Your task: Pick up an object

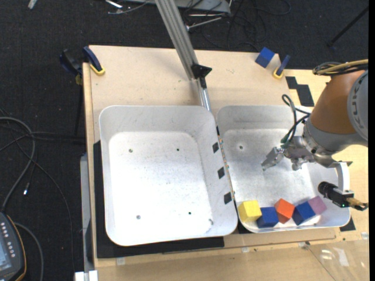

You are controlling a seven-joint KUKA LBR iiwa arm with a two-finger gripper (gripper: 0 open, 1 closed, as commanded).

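Five small blocks are lined along the near edge of the right shallow white bin (258, 122): a yellow cube (249, 209), a blue cube (268, 216), an orange cube (285, 209), a second blue cube (304, 212) and a pale purple cube (317, 204); the two-finger gripper (284, 158) is seen above the bin's middle, fingers spread, nothing held; another blue block (265, 57) lies on the bench's far right.

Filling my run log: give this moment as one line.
gripper: above right bin, holds nothing | blocks: clustered at near edge | left bin: no blocks
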